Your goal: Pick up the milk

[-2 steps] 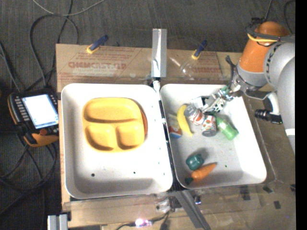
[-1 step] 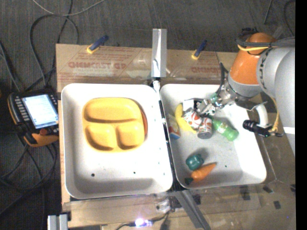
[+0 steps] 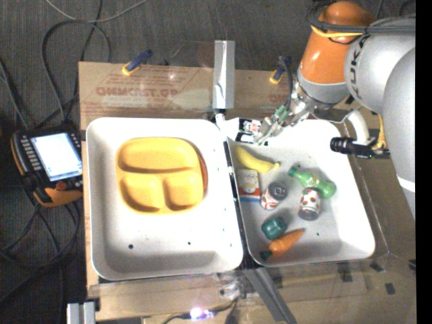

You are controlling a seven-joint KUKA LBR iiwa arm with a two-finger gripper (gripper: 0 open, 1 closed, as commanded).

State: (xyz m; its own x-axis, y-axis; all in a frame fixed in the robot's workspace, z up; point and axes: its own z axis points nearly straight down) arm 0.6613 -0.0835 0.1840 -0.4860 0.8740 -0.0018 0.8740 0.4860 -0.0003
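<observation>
The milk (image 3: 248,185) is a small white carton with a red and blue label. It lies in the right bin (image 3: 351,214) against the left wall, just below a banana (image 3: 254,159). My gripper (image 3: 258,133) hangs over the bin's far left corner, above and behind the banana and well apart from the milk. Nothing from the bin shows in the gripper.
The right bin also holds two small cans (image 3: 275,194) (image 3: 310,203), a green bottle (image 3: 312,181), a dark green piece (image 3: 273,227) and a carrot (image 3: 285,241). A yellow divided tray (image 3: 162,174) lies in the left bin (image 3: 135,248). A handheld screen (image 3: 50,157) sits left of the bench.
</observation>
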